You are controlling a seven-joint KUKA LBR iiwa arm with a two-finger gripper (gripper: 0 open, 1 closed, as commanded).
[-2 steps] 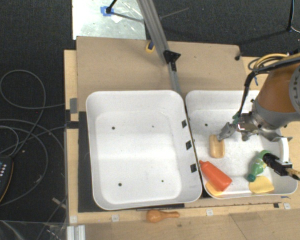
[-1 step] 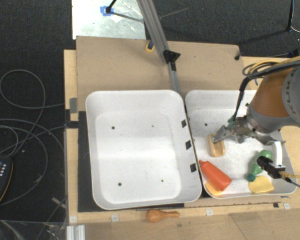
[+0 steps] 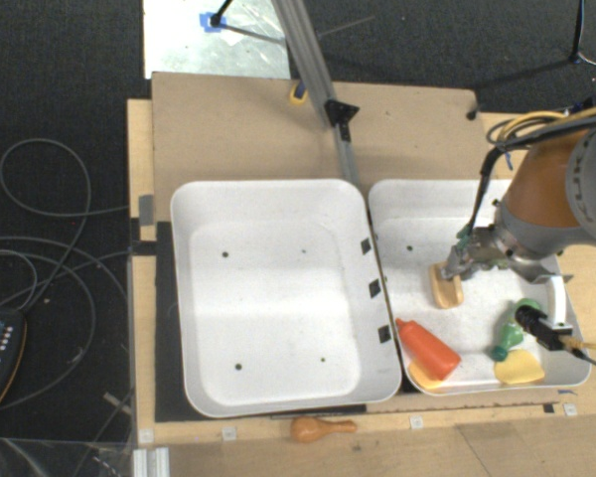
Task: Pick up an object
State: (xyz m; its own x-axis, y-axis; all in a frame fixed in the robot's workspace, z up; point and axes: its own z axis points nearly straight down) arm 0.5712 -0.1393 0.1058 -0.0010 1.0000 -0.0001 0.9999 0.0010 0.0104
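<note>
My gripper (image 3: pixel 455 269) is down in the right bin (image 3: pixel 407 217), right over a tan wooden block (image 3: pixel 445 288) near the bin's middle; its tips meet the block's top. Whether the block sits between the fingers is hidden by the wrist. An orange-red piece (image 3: pixel 427 349) lies at the bin's front left over a yellow-orange one (image 3: pixel 424 377). A green item (image 3: pixel 507 338) and a yellow item (image 3: pixel 520 368) rest at the front right.
The left bin (image 3: pixel 268 296) stands beside the right one, with black clips (image 3: pixel 374 288) along the shared rim. An orange pear-shaped object (image 3: pixel 321 427) lies on the bench in front of the bins. A grey pole (image 3: pixel 313 58) slants across the back.
</note>
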